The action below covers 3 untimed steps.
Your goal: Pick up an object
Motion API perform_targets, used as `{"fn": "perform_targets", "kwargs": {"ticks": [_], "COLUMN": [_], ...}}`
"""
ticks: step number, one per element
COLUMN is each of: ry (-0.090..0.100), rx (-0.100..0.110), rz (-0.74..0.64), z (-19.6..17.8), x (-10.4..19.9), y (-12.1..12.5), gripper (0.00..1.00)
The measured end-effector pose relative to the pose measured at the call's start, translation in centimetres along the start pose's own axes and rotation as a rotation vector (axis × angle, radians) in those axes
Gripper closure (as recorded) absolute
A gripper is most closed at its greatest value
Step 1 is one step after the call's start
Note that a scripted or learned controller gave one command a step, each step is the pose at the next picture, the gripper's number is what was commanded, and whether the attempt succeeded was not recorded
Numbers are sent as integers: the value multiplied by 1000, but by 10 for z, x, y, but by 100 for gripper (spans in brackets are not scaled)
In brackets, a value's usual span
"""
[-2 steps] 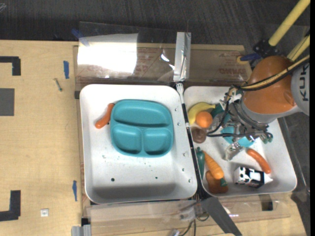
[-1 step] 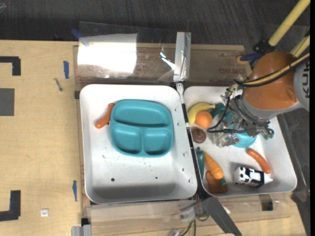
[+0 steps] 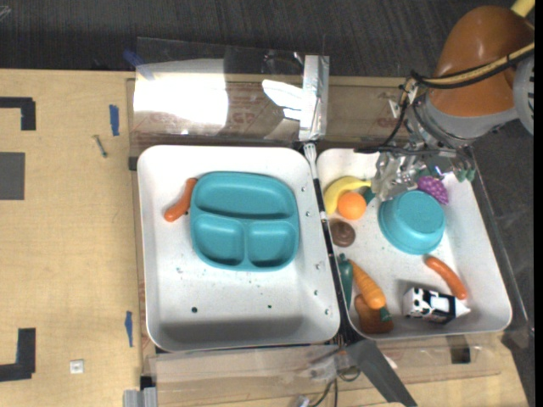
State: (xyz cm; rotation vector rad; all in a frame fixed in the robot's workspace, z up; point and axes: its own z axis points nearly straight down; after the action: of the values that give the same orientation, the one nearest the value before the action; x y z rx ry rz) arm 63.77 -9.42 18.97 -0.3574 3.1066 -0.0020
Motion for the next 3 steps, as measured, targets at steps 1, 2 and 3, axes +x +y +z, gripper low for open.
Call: {"fn": "perform_targets", "kwargs": {"ticks": [1,2,3], "ry": [5,0,8], "rx": [0,2,-3], "rz": [-179,-64,58], "z": [30,-27,-19], "x": [14,-2,53], "y": [-94,-99,-12], "gripper": [100,100,100]}}
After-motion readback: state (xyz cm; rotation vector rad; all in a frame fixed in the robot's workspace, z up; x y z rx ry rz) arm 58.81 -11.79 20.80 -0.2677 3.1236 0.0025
